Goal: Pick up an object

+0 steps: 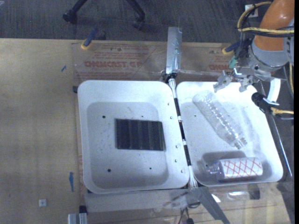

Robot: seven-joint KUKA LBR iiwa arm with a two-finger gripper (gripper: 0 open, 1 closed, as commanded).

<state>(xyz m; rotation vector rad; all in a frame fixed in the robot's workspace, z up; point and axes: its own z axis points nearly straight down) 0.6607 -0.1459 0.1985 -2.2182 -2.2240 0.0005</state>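
Observation:
A clear plastic bottle (219,117) lies slantwise in the right bin (271,139), neck toward the lower right. A second small bottle with a red-checked white label (236,167) lies along that bin's front wall. My gripper (232,81) hangs over the bin's back edge, above and just beyond the clear bottle's base. Its two fingers are spread apart with nothing between them.
The left bin (93,125) holds a dark ribbed rectangular pad (139,134) in its middle. A metal bracket (173,50) stands behind the gap between the bins. Yellow and black cables (261,99) trail beside the arm at the right.

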